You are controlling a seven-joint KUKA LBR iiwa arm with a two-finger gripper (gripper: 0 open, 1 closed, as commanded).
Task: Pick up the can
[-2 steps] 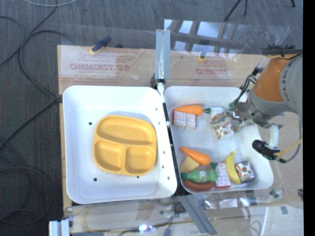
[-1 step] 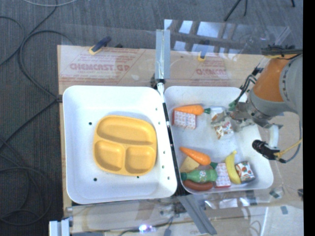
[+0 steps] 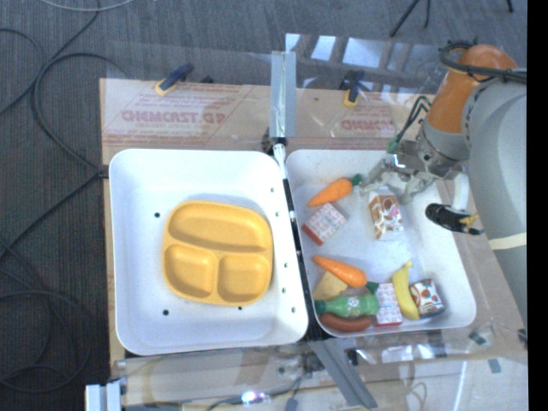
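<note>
Overhead view of a table bearing two shallow white bins, with the grey KUKA arm reaching in from the right. The left bin holds a yellow divided plate. The right bin holds an assortment of toy food. The gripper hangs over the far end of the right bin with its fingers spread and nothing between them. Just nearer the camera lies the can, a short red-and-white labelled cylinder on its side; this identification is a judgement, since the label is too small to read. The can rests on the bin floor, apart from its neighbours: a carrot to the far left of it, a small red-and-white box to its left, and a second carrot nearer the camera. A banana, a small boxed item, a red-and-white packet, a green bottle and a sausage crowd the near edge, well apart from the can. The step in hand appears to be the approach: no grasp is yet made. The next move calls for bringing the gripper over the can's middle, turning it to span the can's narrow width, descending and closing, then lifting. A rounded can on its side may roll under uneven contact.
</note>
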